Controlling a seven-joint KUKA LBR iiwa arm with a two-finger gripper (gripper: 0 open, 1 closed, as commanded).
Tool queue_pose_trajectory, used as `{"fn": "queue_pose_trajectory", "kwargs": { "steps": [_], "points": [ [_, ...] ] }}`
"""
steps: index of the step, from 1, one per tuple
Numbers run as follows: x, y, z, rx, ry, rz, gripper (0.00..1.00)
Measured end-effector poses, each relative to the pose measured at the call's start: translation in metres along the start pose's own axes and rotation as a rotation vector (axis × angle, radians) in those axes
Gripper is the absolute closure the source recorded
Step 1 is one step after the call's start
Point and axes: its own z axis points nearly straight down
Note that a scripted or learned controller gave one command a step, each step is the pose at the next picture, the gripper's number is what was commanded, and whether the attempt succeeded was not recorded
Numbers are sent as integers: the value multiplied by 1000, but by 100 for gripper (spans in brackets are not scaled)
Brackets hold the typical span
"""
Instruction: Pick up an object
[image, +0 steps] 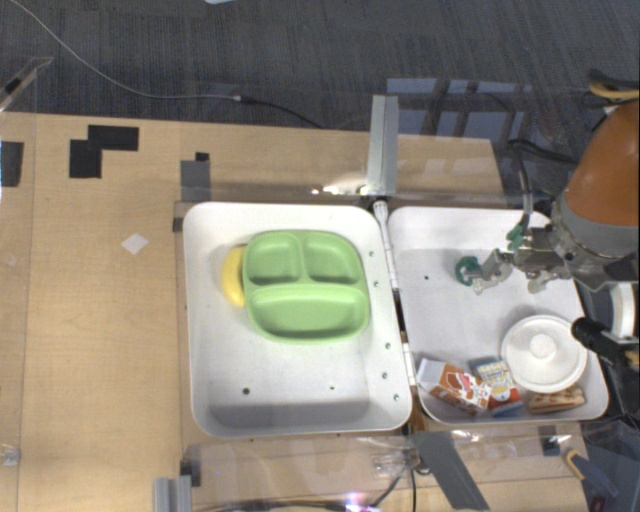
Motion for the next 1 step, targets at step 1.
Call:
{"fn": "queue_pose_trajectory", "kwargs": {
  "steps": [1],
  "points": [
    [-16, 67, 83, 0, -1, -97, 0]
  ]
}}
